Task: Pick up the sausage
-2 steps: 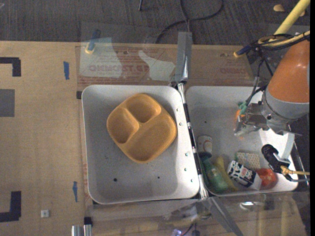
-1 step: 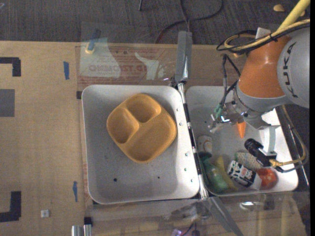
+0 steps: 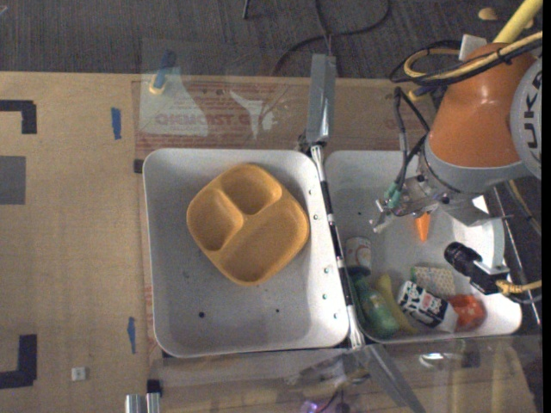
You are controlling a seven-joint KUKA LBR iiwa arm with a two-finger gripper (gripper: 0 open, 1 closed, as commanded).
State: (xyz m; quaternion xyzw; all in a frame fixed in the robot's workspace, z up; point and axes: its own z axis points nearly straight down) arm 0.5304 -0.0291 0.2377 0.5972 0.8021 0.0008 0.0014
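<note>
My gripper [image 3: 403,206] hangs over the upper middle of the right bin [image 3: 362,175], below the arm's orange band. Nothing shows held in it. A small orange piece [image 3: 422,227] lies just below and right of the gripper, partly hidden by it. I cannot pick out a sausage with certainty. Along the right bin's front edge lie a green bottle [image 3: 375,304], a yellow item [image 3: 398,304], a black and white carton [image 3: 426,305], a red-orange item [image 3: 469,310] and a beige textured piece [image 3: 433,278].
The left bin [image 3: 172,317] holds a yellow divided plate [image 3: 248,222] near its middle. A small white item [image 3: 357,250] lies by the right bin's left wall. A black cable fitting [image 3: 469,261] sticks out at the right. A metal divider [image 3: 320,110] runs between the bins.
</note>
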